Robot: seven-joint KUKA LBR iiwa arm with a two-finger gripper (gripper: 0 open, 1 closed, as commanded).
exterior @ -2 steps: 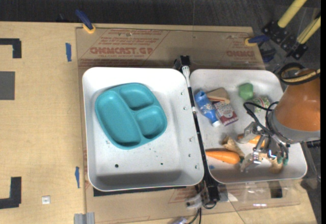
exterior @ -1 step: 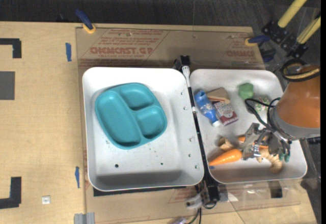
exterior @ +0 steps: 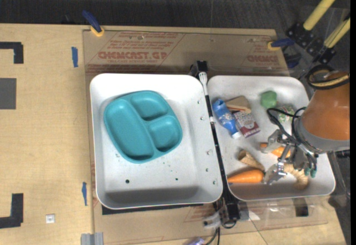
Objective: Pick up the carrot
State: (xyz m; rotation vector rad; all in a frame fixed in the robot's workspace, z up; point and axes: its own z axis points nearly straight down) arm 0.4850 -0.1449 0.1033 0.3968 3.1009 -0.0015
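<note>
Lower right of frame, nearest the camera: the long orange carrot point(exterior: 245, 177) lies on the floor of the right-hand shallow white bin point(exterior: 253, 196), close to its front wall, tapered end toward the divider between the bins.

Just beside the carrot's thick end sits the metal two-finger gripper point(exterior: 276, 171), low in the bin. Its fingers point(exterior: 272, 175) look parted to a modest gap and reach to the carrot's thick end — nothing visibly clamped between them. Contact with the carrot cannot be confirmed from this angle. The arm's orange wrist band point(exterior: 329, 118) looms at the right edge, above the tool.

Further up the same bin: a small brown wedge-shaped piece point(exterior: 247, 157) near the carrot, a blue plastic bottle with a white label point(exterior: 226, 117), a red-and-white packet point(exterior: 246, 123), a tan block point(exterior: 237, 103) and a green rounded object point(exterior: 268, 98) toward the upper right corner.

Left bin point(exterior: 105, 182): a teal three-compartment plastic plate point(exterior: 143, 125), well apart from the work.

Judgement — step in hand is the approach/alignment for the grasp; lift not yet done. Next move calls for centring the fingers across the carrot's thick end, closing firmly, then a straight lift. Risk: the tapered body slipping out, or being pinned against the front wall.
</note>
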